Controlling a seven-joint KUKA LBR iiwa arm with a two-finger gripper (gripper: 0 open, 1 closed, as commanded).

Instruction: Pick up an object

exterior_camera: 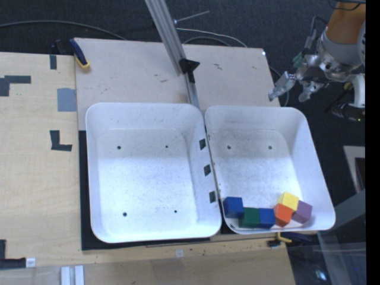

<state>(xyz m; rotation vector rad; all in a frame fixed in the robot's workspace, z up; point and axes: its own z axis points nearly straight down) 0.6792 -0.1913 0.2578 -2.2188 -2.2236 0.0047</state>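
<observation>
Blocks (pixel 267 211): six, blue, green, blue, orange, yellow and purple, clustered touching along the near wall of the right bin (pixel 309 136); left bin (pixel 95 123) beside it on the worktop (pixel 130 64). Claw (pixel 295 86): spread wide, holding nothing, poised beyond the right bin's far corner, well apart from the blocks. Step judged approach, none grasped; next move called for travel toward the cluster, descent over one block, then closing.

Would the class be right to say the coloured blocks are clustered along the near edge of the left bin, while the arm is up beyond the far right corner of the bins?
Not quite. In the camera view the coloured blocks lie along the near edge of the right bin, not the left bin. The rest holds: the arm is beyond the far right corner.
</observation>
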